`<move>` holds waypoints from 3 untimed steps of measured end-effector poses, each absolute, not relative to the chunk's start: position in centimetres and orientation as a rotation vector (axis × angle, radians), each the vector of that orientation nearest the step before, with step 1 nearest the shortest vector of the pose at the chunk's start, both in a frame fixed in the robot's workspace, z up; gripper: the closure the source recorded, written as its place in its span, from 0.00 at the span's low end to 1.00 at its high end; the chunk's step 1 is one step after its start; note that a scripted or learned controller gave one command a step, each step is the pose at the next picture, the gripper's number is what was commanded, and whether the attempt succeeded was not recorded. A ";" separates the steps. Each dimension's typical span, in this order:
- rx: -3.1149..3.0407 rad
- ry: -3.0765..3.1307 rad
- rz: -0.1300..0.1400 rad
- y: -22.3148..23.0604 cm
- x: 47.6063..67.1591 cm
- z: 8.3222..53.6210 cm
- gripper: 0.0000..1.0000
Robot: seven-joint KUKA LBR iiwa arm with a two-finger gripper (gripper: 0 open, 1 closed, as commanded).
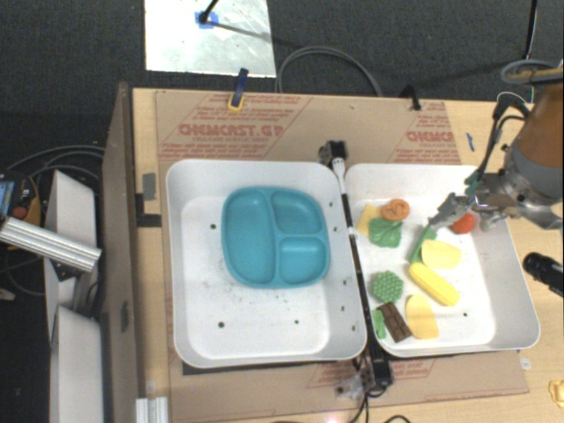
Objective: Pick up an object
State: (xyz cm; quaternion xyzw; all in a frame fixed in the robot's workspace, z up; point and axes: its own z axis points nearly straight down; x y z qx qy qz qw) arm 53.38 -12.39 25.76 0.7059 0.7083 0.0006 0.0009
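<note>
Hanging over the upper right part of the right bin (520,324), the claw (460,211) reaches in from the right with its grey fingers pointing left and down. A small red piece (463,223), perhaps a toy tomato, sits right at the fingertips, touching or just beside them; the view is too coarse to tell whether the fingers grip it or how far apart they stand. Just below the claw lie a green stalk-like piece (421,243) and a round yellow piece (441,255), with a yellow corn cob (434,284) beneath those. Further left in the same bin are an orange slice (395,209), a green leafy piece (384,233), a knobbly green piece (386,285), a brown bar (394,322) and a pale yellow wedge (422,317). The left bin (198,324) holds a teal divided plate (274,236) with three compartments. Both bins rest on a brown board (264,126) covering the tabletop, printed twice in red with "CHEMCAST GP", the right-hand copy partly cut off by the bin.
</note>
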 end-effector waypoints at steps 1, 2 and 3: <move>2.224 2.224 -0.004 -14.8 54.4 13.4 0.00; 2.218 2.229 -0.001 -11.8 53.2 8.2 0.00; 2.216 2.224 0.004 -11.9 53.4 9.5 1.00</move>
